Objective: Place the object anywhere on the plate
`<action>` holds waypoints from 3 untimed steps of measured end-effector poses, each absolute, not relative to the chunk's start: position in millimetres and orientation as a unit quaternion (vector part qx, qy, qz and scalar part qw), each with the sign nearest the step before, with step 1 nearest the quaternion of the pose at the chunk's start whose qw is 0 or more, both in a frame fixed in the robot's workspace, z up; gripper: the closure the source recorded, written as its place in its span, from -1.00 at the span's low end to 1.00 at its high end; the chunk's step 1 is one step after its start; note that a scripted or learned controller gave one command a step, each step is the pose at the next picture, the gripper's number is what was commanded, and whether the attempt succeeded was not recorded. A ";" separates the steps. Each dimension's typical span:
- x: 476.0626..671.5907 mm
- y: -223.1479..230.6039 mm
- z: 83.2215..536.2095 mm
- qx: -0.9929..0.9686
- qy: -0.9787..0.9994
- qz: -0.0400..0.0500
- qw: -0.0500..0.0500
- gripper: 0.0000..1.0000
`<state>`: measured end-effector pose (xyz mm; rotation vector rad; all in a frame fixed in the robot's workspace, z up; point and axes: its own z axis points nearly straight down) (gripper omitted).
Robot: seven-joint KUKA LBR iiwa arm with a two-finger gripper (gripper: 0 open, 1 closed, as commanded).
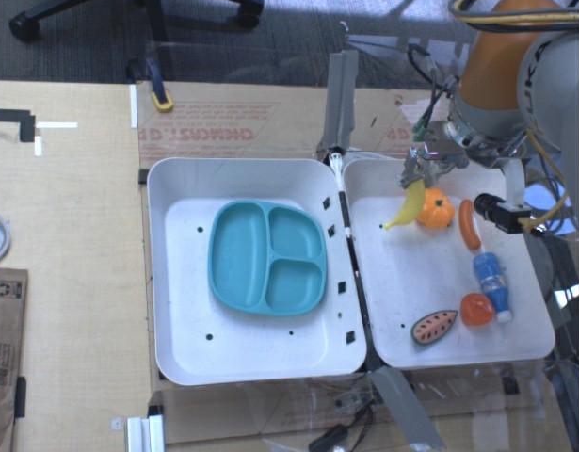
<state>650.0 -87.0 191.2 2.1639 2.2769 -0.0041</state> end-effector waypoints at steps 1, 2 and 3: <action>636.9 20.4 192.4 0.681 0.732 -0.003 0.004 1.00; 579.1 69.1 204.6 0.682 0.731 -0.002 -0.001 1.00; 579.1 68.8 204.6 0.682 0.731 -0.002 -0.001 -1.00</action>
